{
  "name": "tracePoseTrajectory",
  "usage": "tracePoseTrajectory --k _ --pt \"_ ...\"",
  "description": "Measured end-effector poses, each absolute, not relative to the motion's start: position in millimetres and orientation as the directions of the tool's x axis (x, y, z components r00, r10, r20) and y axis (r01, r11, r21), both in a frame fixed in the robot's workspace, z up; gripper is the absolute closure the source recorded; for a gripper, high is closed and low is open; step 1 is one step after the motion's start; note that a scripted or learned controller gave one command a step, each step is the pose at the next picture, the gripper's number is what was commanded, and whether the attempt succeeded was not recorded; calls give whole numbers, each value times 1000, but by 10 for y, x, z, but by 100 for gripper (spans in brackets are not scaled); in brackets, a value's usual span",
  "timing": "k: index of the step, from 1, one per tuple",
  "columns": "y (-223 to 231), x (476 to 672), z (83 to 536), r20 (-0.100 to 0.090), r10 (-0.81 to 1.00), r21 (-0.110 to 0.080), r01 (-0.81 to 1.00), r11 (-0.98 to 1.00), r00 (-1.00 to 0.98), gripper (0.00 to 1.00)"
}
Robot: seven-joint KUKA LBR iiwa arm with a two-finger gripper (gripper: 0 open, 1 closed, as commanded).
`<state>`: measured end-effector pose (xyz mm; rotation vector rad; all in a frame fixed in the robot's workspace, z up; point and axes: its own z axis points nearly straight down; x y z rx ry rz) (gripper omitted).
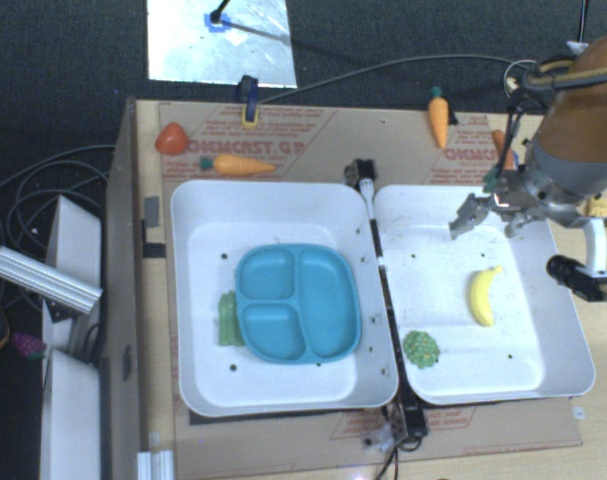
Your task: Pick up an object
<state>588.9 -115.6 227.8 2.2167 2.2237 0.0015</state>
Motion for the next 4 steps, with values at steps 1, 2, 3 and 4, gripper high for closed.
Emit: tracePoseTrajectory --k 1,2,3,4 --pt "-1613 5594 1725 -1 1000 0 1000 0 0 0" --pt "-1670 5583 870 0 1000 -2 1000 1 -1 0" --pt "-1672 5597 983 0 1000 2 1000 2 -2 100" --pt "-960 5663 1273 1 1000 2 1000 5 -5 100"
